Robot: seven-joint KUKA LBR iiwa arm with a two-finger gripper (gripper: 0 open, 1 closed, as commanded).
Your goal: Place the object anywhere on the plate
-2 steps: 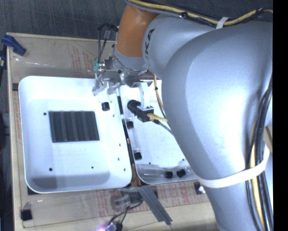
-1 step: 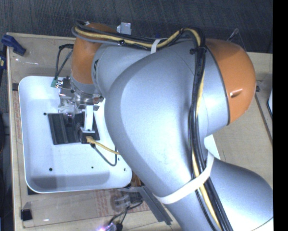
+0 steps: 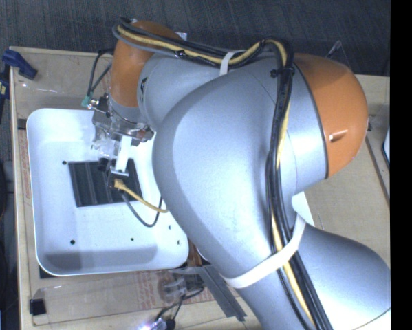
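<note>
a dark ribbed slab (image 3: 92, 184), judged to be the plate, is seen flat at the middle of the white bin (image 3: 89, 256), its long axis laid across the bin, the jaws hung over its right end, their state impossible to tell.

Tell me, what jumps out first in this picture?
The huge grey-and-orange arm looms across the right and middle, reaching over the white bin on the left. Its pincer hangs above a dark rectangle lying flat on the bin's floor.
</note>
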